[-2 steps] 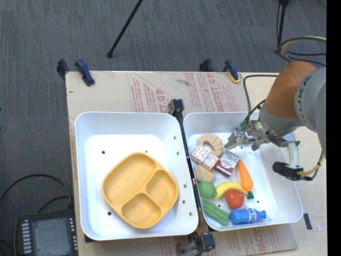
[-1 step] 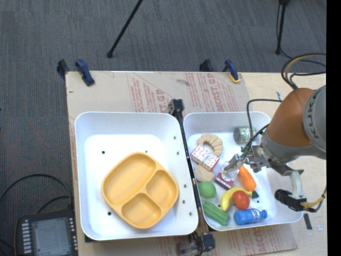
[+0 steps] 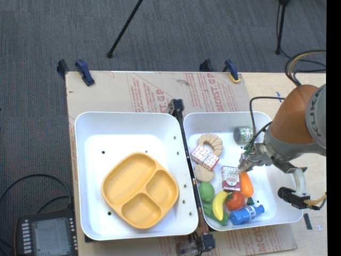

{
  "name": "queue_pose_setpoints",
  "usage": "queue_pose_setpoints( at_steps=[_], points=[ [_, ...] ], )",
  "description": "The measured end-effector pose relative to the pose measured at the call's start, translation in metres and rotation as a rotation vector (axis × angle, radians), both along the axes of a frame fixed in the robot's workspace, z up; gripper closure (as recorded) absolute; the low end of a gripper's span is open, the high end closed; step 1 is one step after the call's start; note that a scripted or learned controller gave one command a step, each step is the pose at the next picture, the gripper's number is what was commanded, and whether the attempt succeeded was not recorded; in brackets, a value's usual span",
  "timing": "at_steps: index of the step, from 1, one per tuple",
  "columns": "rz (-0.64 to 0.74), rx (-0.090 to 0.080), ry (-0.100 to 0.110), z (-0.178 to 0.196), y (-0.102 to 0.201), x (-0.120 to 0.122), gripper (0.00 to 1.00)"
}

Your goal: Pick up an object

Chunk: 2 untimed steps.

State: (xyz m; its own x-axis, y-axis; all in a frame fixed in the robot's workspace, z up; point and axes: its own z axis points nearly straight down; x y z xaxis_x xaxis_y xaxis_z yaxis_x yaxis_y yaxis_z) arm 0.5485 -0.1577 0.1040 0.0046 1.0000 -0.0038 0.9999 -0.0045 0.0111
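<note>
So the arm [image 3: 298, 124] comes in from the right and has its pincer [image 3: 248, 161] down inside the right bin [image 3: 266, 122], right over the pile of toy food. Honestly can't tell what state the pincer is in, the wrist blocks the business end from this angle, and nothing is visibly in its hold.

The task just says pick up an object, so pretty much anything in that bin counts. Closest candidates: the small red-and-white carton [image 3: 230, 177] just below-left of the pincer and the orange carrot-looking piece [image 3: 245, 184] right beside it. My guess is it's going for one of those two. Further down there's a tomato [image 3: 235, 200], a banana [image 3: 218, 205], a green lime-ish thing [image 3: 205, 191] and a blue bottle [image 3: 246, 214], all jammed together touching each other. Up top sits a little can [image 3: 243, 134] on its own, plus a ring-shaped biscuit [image 3: 209, 141] and another pair of red-checked cartons [image 3: 204, 156] near the left wall.

Everything's crowded toward the bin's lower-left half, which makes a clean grab tricky, since neighbours will get nudged.

The left bin [image 3: 90, 127] holds a yellow divided plate [image 3: 140, 189], well apart from the action. Both bins sit on a cardboard-covered surface [image 3: 133, 89] held by blue clamps [image 3: 83, 71], presumably so nothing slides.
</note>
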Motion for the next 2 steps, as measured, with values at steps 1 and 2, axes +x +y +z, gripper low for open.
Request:
queue_pose_setpoints(
  at_steps=[1,2],
  points=[
    [0.000,0.000,0.000,0.000,0.000,0.000,0.00],
    [-0.003,0.001,0.000,0.010,0.000,0.001,1.00]
  ],
)
